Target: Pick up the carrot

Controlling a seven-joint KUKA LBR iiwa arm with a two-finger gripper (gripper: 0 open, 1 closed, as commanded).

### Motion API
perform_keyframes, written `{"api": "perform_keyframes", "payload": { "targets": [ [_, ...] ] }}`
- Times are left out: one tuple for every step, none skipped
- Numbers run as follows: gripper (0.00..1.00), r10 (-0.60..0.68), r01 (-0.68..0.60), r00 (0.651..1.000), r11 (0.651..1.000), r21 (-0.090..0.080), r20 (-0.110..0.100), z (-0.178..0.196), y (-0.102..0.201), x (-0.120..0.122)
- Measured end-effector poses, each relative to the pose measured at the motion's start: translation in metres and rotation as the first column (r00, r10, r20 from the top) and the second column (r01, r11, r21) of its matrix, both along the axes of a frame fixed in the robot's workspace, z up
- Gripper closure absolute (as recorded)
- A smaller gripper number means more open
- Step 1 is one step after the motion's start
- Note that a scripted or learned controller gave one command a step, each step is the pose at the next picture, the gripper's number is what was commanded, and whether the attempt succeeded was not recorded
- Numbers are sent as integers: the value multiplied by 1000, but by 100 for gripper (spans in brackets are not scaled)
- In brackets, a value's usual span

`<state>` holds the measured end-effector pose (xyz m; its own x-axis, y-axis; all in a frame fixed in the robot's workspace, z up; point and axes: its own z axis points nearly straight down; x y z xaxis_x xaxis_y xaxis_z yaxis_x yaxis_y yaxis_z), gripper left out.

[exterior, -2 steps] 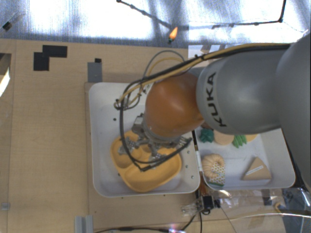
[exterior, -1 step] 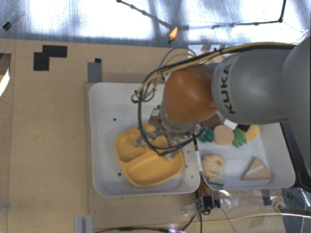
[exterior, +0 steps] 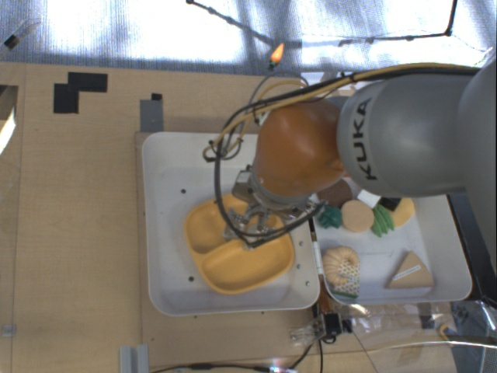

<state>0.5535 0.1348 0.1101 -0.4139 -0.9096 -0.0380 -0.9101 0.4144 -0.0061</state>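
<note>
Surface [exterior: 78, 231]: pale wood, bearing two shallow white bins side by side.
Carrot [exterior: 358, 216]: not plainly recognisable; the likeliest piece is a round tan-orange item in the right bin [exterior: 450, 286], near that bin's far left corner, partly under the arm's shadow.
Beside it: a green leafy piece [exterior: 383, 221] touches its right side, another green piece [exterior: 330, 217] sits just to its left, and a yellow piece [exterior: 403, 213] lies beyond the right-hand green one.
Nearer in the same bin: a pale netted round item [exterior: 342, 269] and a tan wedge [exterior: 410, 272], apart from each other.
Gripper [exterior: 260, 222]: low over the left bin [exterior: 167, 208], above the far edge of a yellow divided plate [exterior: 241, 266]; the orange band [exterior: 299, 158] and cables hide it from above, so clenched or released cannot be told, and nothing is visible in its grasp.
Arm [exterior: 419, 130]: grey, reaching in from the right across the right bin's far side.
</note>
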Motion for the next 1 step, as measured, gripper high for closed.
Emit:
{"api": "perform_keyframes", "payload": {
  "targets": [
    [100,311,-310,949,951,-12,51,-4,3,-15]
  ]
}}
